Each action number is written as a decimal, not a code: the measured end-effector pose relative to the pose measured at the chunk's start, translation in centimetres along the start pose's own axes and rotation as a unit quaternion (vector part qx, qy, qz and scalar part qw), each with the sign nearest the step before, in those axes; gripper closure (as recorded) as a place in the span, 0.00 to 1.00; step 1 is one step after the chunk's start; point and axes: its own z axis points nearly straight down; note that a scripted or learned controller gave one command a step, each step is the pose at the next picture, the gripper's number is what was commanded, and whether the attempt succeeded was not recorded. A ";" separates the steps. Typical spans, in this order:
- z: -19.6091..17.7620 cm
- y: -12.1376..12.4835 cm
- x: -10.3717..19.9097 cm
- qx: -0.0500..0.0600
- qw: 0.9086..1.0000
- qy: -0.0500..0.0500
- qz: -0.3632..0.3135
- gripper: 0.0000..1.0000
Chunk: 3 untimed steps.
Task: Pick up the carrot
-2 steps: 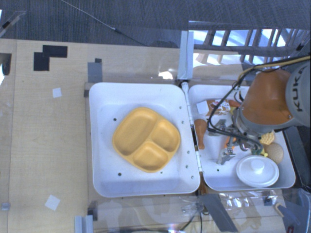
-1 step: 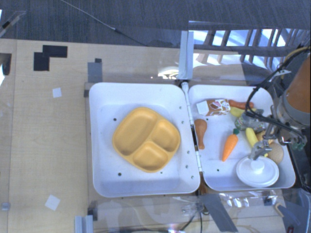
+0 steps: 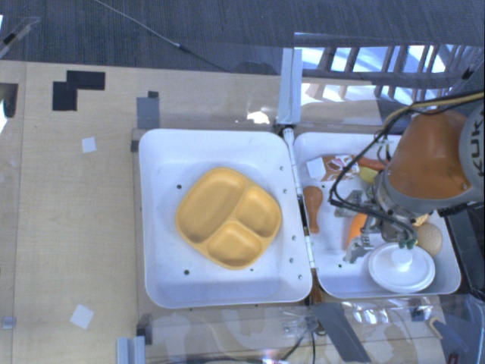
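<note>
While my end effector [image 3: 362,243] hangs beside the carrot [image 3: 354,228] at right of frame, I cannot tell its state.

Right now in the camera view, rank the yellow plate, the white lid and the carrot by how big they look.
1. yellow plate
2. white lid
3. carrot, partly hidden under the arm, so its full size is unsure
</note>
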 end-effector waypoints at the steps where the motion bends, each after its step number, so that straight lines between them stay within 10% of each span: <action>1: 2.3 1.8 -2.4 0.003 0.999 -0.006 -0.046 0.00; 2: 0.9 2.0 -2.8 0.003 0.999 -0.012 -0.049 1.00; 3: -0.3 2.1 -3.1 0.003 0.999 -0.017 -0.051 1.00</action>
